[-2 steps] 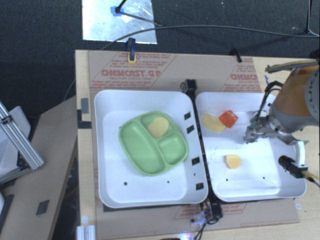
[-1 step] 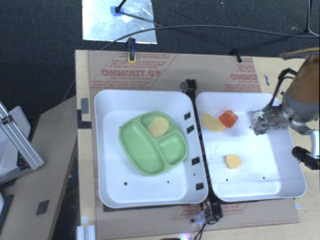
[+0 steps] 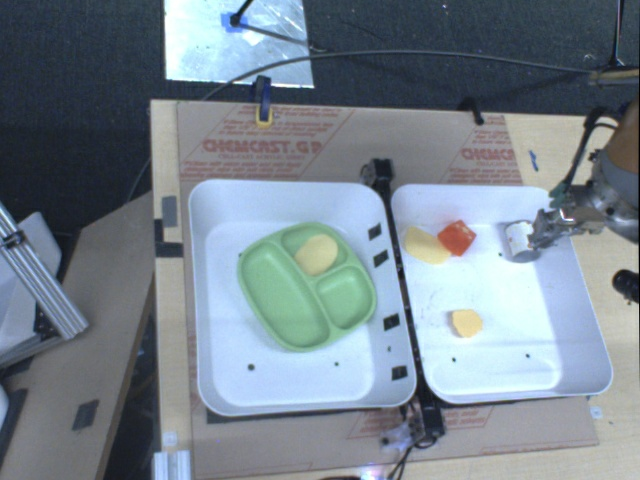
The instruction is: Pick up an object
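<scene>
Nothing is lifted yet — every object lies in a bin, so the whole pick is left to do. The left bin holds a green tray with a pale yellow piece in its upper compartment. The right bin holds a yellow lump touching a red piece, and a small yellow piece lower down (well apart). The gripper hangs over the right bin's upper right — whether clenched or released I cannot tell.

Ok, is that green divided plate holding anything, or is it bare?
Holding something: a pale yellow piece sits in the upper compartment of the green plate; its other compartments look bare.
</scene>
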Controlling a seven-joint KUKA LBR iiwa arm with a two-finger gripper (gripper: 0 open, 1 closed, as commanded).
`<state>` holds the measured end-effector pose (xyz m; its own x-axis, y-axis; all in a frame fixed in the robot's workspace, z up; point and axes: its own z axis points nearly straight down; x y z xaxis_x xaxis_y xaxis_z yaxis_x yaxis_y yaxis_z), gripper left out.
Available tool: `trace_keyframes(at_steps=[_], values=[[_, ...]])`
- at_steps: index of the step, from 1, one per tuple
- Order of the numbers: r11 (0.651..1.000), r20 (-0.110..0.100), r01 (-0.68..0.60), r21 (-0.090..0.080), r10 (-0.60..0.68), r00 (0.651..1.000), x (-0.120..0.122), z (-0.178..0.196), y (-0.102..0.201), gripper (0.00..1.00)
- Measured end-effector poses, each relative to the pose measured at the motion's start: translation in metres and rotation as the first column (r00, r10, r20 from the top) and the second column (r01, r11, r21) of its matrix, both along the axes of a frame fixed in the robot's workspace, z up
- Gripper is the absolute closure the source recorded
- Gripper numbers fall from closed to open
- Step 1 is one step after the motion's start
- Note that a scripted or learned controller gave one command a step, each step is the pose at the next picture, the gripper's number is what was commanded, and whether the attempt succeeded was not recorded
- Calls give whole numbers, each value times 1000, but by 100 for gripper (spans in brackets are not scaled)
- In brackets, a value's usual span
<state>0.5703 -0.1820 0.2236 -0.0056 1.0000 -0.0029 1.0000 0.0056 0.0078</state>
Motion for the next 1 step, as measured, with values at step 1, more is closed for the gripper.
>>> trace_keyframes(at_steps=[1], values=[[1000,-2,0,1,0,1000,1,54,0,100]])
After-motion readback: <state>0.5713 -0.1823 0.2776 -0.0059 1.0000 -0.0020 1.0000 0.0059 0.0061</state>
